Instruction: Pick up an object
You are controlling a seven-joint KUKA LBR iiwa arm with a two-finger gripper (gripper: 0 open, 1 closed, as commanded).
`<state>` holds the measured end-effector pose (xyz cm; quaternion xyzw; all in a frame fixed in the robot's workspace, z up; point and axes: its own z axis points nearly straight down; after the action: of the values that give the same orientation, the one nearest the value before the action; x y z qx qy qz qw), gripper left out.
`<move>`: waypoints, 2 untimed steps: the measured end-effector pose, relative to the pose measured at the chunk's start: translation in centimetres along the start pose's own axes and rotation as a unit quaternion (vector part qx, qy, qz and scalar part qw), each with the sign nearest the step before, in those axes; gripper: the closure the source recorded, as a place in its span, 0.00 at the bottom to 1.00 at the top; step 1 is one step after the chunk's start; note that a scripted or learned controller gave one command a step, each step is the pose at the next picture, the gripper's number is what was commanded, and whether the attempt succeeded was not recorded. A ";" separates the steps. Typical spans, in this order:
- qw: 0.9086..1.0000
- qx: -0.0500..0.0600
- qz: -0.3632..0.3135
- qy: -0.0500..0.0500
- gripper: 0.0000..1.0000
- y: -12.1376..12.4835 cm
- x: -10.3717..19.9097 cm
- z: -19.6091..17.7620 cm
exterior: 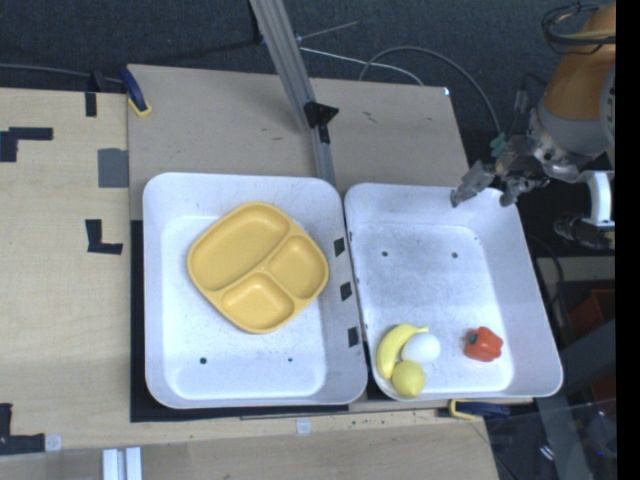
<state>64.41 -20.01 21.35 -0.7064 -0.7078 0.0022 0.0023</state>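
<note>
Two white bins, five objects, jaws point(487, 186) released and holding nothing at upper right.
Left bin point(160, 268): one yellow divided plate point(257, 266). Right bin point(525, 288), lower part: one banana point(393, 345), one lemon point(408, 378), one white egg point(424, 348), one red pepper point(483, 344).

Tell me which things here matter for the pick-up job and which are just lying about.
Job: gripper; banana, white egg, lemon, red pepper, all in the right bin.
Lying about: yellow divided plate in the left bin.

Left bin point(160, 298): divided tray point(258, 266), toward its rear.
Right bin point(520, 278): touching the left bin on the surface point(60, 298).
Right bin, front left corner: banana point(393, 343), egg point(424, 348), lemon point(408, 377), clustered.
Right bin, front right: pepper point(483, 344), apart from the cluster.
</note>
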 end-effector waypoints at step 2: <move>1.000 -0.001 -0.001 0.000 0.00 1.3 -0.8 10.5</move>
<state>65.67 -20.76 10.87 -0.7059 -0.7083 0.0020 0.0015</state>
